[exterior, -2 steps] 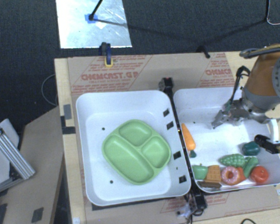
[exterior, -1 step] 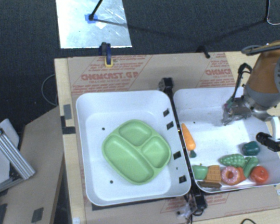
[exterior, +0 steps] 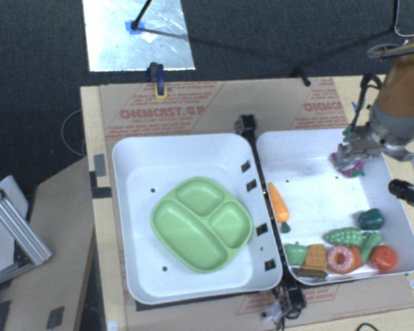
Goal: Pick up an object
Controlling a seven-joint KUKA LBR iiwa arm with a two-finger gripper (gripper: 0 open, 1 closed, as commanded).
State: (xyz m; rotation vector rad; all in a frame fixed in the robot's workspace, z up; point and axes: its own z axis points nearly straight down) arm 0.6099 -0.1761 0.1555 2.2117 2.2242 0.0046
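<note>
The gripper [exterior: 349, 158] is down in the right bin [exterior: 303, 157], low over its upper right part, and there's a small purple object [exterior: 354, 169] right at its tips, though whether the claw is spread or pinching it cannot be told from this angle. Behind it rises the grey arm with its orange band [exterior: 406, 88], leaning in from the right edge. Moving out across the bin floor, a carrot [exterior: 278, 203] lies along the left wall, pointing toward the near side with its green top down. And look at that crowd in the near right corner: a dark green pepper [exterior: 371, 219] sits a little above the rest, then a bumpy green piece [exterior: 344, 237], a pink doughnut [exterior: 340, 258] just beside a red tomato [exterior: 384, 256], an orange waffle-like piece [exterior: 315, 257] and a green chunk [exterior: 295, 253] at the left end of the row. Over the divider, the left bin [exterior: 143, 166] holds a light green compartment plate [exterior: 201, 224], lying flat and set at an angle. Both bins rest on a brown printed board [exterior: 181, 102], with a blue and yellow clamp [exterior: 158, 79] at its far edge.
</note>
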